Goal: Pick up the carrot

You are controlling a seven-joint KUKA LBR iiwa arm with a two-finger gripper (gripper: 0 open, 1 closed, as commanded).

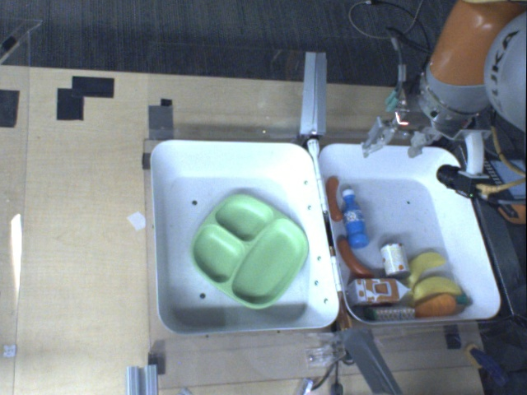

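Note:
The carrot (435, 305) is orange with a small green end and lies in the near right corner of the right bin (412, 189), just below two yellow bananas. My gripper (393, 146) hangs over the far rim of that bin, well away from the carrot. Its two fingers are spread apart and open, with nothing between them.
The right bin also holds a blue bottle (355, 219), two red-brown sausages (332, 197) (356, 260), a small white can (394, 259), a brown carton (380, 290) and the bananas (432, 275). A green divided plate (251, 249) lies in the left bin (177, 188).

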